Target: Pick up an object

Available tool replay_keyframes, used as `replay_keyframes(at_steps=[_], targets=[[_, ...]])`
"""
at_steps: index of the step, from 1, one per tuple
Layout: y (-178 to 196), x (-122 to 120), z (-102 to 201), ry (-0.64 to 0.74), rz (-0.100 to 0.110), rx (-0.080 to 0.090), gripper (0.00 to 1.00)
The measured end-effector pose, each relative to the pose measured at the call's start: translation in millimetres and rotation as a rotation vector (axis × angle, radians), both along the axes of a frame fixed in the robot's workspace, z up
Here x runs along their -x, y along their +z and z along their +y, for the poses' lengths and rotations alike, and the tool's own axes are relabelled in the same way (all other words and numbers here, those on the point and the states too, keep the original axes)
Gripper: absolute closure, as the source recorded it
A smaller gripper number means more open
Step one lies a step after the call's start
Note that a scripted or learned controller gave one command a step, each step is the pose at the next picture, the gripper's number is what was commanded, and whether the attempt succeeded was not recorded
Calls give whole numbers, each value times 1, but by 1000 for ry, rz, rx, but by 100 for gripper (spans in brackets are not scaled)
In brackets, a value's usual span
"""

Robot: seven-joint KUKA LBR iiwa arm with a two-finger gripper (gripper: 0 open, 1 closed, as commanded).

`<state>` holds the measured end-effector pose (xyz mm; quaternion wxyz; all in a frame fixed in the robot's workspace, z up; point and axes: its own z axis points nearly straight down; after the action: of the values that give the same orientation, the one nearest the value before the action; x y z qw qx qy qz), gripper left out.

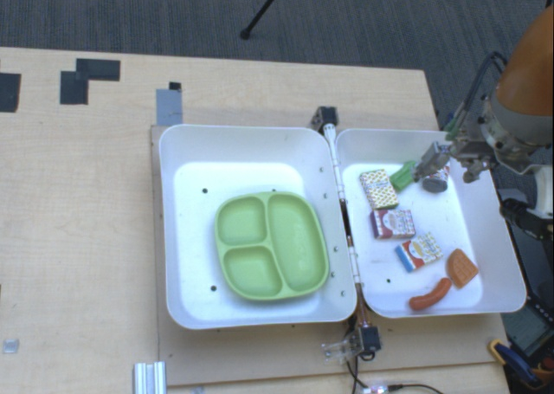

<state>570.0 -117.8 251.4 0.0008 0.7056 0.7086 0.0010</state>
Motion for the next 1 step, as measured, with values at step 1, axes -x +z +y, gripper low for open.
replay_keyframes(at_steps=[1], targets=[[-153,18,-29,-3,-9,3,0]])
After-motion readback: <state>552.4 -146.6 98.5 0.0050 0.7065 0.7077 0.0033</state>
